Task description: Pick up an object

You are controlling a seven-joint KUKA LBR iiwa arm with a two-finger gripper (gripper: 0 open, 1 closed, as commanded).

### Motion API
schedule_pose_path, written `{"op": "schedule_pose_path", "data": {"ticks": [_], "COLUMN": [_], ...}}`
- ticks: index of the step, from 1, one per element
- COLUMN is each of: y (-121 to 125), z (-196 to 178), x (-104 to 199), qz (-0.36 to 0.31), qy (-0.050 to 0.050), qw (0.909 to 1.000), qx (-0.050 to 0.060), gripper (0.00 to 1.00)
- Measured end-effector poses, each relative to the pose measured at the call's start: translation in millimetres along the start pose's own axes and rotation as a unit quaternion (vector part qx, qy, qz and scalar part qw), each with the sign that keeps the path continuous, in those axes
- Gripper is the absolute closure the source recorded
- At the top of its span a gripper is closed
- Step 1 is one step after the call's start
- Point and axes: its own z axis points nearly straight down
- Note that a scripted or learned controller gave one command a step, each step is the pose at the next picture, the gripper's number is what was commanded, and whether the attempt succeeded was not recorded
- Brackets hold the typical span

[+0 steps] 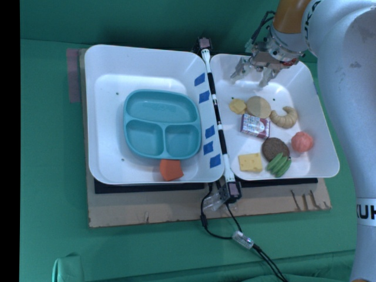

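1. Camera view: the gripper (pixel 254 74) hangs over the far end of the right bin (pixel 317 101), fingers spread and gripping nothing, likely poised to drop on a target.
2. The food lies nearer: cookie (pixel 258 106), croissant (pixel 284 117), packet (pixel 255 125), cheese (pixel 251 162).
3. The left bin (pixel 106 69) holds a tray (pixel 161 124).

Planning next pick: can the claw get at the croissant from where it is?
Probably yes. The claw hovers open over the right bin's far end, and the croissant lies uncovered nearer the camera. The round cracker sits close beside it and might get bumped.
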Motion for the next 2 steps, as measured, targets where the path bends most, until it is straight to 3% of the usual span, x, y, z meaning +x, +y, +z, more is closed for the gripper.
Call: {"op": "schedule_pose_path", "data": {"ticks": [1,2], "y": [0,-63], "z": [0,-1], "x": [2,-1], "qz": [0.002,0.003], "qy": [-0.002,-0.002], "qw": [1.0,0.9999], "qx": [0.0,-0.011], "gripper": [0.0,0.0]}}
